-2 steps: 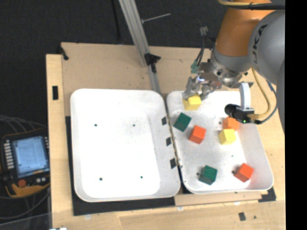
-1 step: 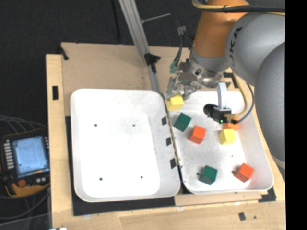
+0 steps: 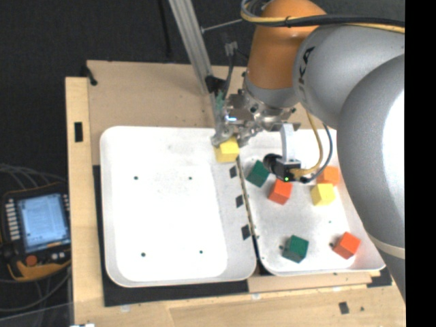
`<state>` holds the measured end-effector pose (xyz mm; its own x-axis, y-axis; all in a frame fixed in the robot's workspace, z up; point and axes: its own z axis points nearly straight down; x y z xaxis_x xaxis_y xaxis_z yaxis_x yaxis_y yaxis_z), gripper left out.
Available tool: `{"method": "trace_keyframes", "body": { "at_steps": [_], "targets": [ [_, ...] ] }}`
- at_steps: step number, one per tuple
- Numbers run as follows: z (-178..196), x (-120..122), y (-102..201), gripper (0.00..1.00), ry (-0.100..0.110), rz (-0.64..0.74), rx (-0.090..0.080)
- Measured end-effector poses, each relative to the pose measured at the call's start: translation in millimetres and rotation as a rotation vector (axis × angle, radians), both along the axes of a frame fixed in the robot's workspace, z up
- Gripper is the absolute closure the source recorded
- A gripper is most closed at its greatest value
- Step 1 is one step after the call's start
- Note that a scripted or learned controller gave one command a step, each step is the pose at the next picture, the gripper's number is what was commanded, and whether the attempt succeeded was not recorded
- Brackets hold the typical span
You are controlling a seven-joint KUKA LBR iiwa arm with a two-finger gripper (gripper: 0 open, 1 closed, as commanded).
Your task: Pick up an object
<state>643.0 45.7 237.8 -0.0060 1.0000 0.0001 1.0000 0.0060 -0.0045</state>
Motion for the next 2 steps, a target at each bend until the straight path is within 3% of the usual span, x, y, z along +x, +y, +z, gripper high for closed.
{"method": "trace_keyframes", "body": {
  "at_steps": [1,2],
  "targets": [
    [8.9,1.2,49.0,1.0,-0.005,0.002,0.002],
    [8.6,1.3,45.8,0.0,-0.004,-0.002,0.001]
  ]
}}
